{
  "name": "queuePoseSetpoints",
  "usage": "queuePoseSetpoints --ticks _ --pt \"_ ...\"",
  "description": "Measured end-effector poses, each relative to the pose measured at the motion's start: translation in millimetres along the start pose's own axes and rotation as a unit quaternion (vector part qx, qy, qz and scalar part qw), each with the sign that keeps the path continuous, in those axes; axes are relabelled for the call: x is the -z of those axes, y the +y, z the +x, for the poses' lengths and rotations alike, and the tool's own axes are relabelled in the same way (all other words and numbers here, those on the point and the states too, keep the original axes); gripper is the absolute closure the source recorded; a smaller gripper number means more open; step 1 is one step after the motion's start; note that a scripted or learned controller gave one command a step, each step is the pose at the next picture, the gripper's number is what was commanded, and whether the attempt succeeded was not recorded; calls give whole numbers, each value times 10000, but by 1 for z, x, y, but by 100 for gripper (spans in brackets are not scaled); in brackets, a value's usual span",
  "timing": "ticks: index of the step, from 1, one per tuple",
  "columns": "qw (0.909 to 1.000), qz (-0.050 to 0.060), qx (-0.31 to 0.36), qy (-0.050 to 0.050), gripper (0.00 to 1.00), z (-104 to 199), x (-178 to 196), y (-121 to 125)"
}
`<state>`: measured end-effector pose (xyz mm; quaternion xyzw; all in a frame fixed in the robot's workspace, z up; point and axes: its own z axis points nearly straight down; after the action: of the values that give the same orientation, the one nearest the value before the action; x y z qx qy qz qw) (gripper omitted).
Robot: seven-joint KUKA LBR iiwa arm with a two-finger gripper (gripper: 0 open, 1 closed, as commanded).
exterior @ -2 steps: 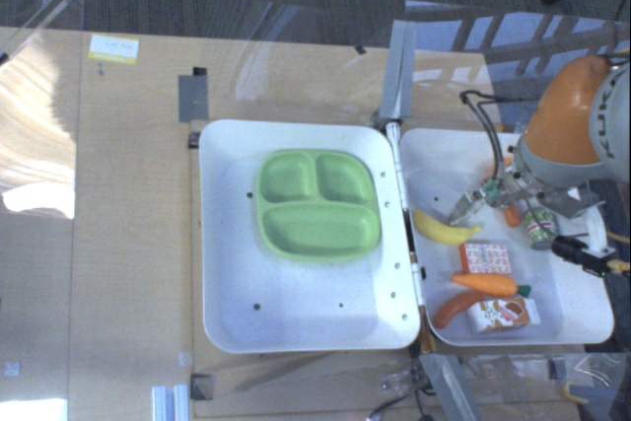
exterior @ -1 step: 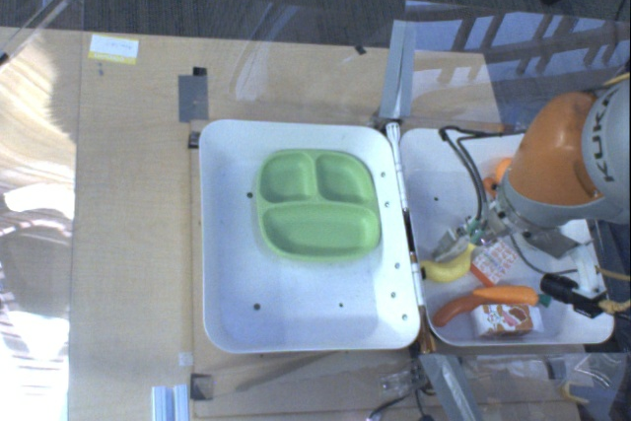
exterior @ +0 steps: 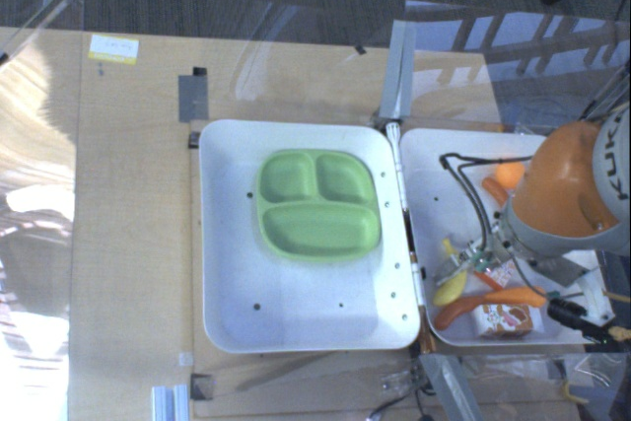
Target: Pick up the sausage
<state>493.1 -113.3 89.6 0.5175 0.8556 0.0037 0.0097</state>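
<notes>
Camera view is showing the arm (exterior: 572,182) hanging over the right bin (exterior: 419,212), so I'm guessing it's lining up the grab. Sausage (exterior: 455,313) is lying at that bin's front edge, touching a yellow piece (exterior: 451,289). Next it's needing to drop right onto it.

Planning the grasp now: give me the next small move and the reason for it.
Probably shift the arm toward the near edge of the right bin: the sausage lies there beside the yellow piece, while the arm hangs above the bin's middle.
</notes>
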Motion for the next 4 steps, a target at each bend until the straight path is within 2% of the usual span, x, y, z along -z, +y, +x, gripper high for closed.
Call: queuePoseSetpoints --ticks 1,2,3,4 --pt "9998 9 194 16 0 -12 -2 55" --pt "9994 21 335 8 0 -11 0 -8" --pt "9997 17 245 13 0 -26 -1 31" --pt "9987 7 508 1 0 -5 0 13"
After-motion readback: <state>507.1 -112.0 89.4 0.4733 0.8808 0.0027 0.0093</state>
